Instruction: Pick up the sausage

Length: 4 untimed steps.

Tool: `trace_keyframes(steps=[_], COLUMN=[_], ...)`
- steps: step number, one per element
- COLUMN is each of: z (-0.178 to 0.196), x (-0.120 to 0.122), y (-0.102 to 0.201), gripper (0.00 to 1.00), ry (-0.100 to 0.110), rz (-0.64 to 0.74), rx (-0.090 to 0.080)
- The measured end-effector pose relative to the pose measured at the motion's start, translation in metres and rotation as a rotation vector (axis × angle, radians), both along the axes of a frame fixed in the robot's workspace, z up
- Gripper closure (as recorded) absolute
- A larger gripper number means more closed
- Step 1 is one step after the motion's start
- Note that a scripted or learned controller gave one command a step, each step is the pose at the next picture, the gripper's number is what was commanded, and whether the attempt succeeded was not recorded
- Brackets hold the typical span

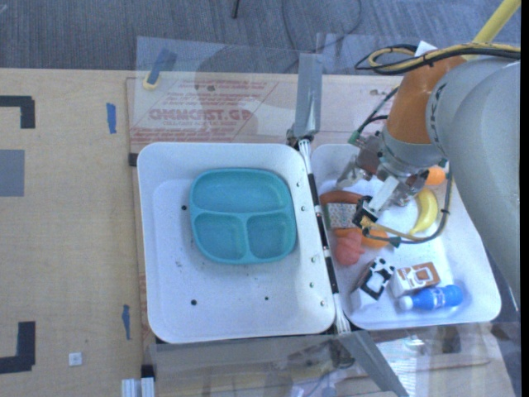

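The sausage [337, 197], a short brown-red piece, lies near the left wall of the right bin [479, 246], beside the divider. My gripper [359, 170] hangs over the back left part of that bin, just above and to the right of the sausage. The grey arm with its orange band comes in from the upper right and covers much of the bin's back. From this angle nothing can be seen held by the gripper.
A speckled packet [340, 216], a reddish lump [348, 247] and an orange piece [376, 238] crowd below the sausage. A banana [426, 210], small box [415, 277], blue bottle [434, 298] and black-and-white item [374, 280] lie nearby. The left bin [165, 304] holds a teal divided plate [243, 215].
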<state>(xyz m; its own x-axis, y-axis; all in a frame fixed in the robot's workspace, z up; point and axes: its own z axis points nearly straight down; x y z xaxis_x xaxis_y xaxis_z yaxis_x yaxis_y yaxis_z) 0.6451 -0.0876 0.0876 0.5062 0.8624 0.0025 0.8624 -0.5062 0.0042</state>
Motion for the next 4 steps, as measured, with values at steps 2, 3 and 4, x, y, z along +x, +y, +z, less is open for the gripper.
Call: trace_keyframes(steps=[2, 3, 4], z=[0.012, 0.000, 0.062], x=[0.001, -0.031, -0.047], y=[-0.002, -0.052, -0.082], gripper=[0.00, 0.00, 0.00], ry=[-0.004, 0.001, 0.003], rz=[-0.004, -0.005, 0.141], rx=[-0.001, 0.000, -0.002])
